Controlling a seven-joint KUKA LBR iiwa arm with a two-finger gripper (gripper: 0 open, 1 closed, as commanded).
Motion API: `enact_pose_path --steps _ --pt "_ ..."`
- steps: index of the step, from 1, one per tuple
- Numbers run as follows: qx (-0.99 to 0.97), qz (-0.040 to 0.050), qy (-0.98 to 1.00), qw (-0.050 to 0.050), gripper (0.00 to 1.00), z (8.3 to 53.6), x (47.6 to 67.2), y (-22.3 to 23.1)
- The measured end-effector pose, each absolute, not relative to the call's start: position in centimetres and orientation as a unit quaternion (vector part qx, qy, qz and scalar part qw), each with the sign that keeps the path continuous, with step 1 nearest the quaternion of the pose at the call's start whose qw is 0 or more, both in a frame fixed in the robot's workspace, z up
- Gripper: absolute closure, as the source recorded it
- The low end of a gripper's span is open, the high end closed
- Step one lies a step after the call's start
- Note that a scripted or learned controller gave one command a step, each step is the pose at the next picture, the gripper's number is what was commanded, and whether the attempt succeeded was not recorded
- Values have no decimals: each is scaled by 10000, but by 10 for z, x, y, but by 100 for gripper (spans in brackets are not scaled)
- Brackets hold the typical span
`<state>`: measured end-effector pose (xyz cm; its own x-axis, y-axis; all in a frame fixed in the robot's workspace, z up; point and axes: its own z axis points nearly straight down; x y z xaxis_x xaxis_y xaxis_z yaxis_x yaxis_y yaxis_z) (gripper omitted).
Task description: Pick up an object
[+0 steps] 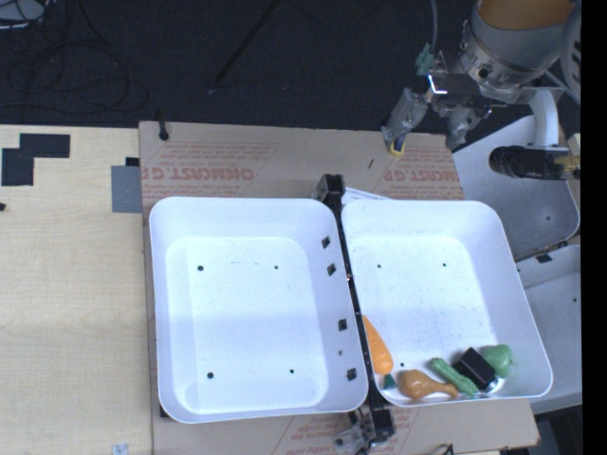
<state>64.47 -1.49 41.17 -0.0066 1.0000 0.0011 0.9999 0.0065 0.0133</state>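
Desk [66,282]: pale wood, carrying two shallow white plastic bins [242,218].
End effector [424,127]: hovering behind bins, fingers spread, gripping nothing.

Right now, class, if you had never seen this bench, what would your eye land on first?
Probably the bright cluster in the right bin, packed into its near corner: an orange carrot-like piece, green pieces and a black block. Next, the gripper hanging beyond the bins over the cardboard, away from every object.

Cardboard sheet [237,164] under both bins; black cables [66,27] on dark floor behind; light wooden benchtop [66,282] left.
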Motion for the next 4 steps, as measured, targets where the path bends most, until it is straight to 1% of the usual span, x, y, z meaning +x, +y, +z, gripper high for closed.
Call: enact_pose_path --steps 1,2,3,4 --pt "7088 -65 7053 -61 0 207 640 -85" --pt "7056 55 7085 61 0 411 645 -53" --pt "7058 6 7084 4 0 446 644 -8" --pt "7103 -73 7038 -74 0 258 591 -110"
